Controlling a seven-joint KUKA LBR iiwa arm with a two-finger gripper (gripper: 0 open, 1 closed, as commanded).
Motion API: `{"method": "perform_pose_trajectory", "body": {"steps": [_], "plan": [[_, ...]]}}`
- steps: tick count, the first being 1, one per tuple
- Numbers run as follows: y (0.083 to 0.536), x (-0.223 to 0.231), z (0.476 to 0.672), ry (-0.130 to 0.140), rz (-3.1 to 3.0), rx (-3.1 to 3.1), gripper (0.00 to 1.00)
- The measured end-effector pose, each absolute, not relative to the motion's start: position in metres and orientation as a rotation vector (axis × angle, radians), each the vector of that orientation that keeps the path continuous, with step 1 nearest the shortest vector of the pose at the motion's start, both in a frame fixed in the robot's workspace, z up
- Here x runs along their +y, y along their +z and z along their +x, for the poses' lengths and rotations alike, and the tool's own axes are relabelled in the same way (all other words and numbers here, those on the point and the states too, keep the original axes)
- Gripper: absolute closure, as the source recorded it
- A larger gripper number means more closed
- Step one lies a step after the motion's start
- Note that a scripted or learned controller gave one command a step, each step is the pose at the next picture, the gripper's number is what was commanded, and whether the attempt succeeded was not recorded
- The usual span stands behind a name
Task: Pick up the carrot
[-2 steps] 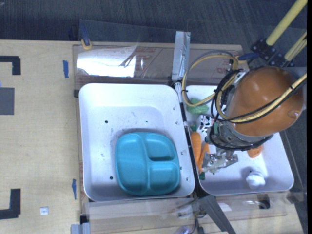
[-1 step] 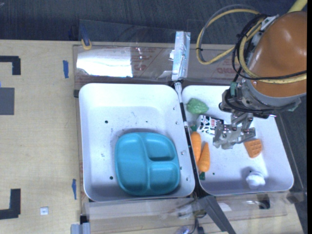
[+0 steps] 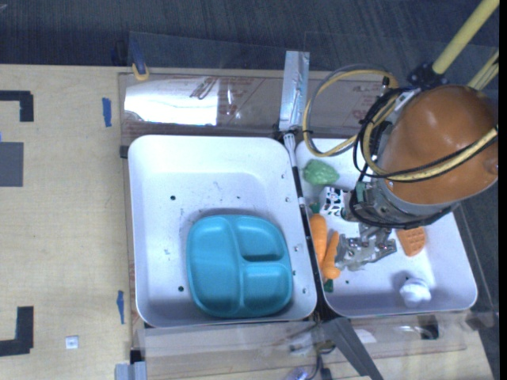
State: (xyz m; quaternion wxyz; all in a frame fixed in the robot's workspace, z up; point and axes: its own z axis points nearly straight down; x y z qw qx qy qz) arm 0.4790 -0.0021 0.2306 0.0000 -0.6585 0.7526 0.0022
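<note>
I see the carrot [image 3: 318,244] lying lengthwise against the right bin's [image 3: 451,291] left wall. The gripper [image 3: 366,248] hovers just beside it; jaws' state: cannot tell. I centre over the carrot's middle, then descend.

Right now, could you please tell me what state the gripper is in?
Gripper: low in the right bin, just beside the carrot; whether it is open or closed cannot be told, and no hold on the carrot is visible.
</note>
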Motion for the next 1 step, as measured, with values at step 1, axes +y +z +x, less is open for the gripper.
{"method": "perform_pose_trajectory", "body": {"steps": [1], "plan": [[0.1839,0.0357,0.4789,0.006,-2.467,1.944,1.00]]}}
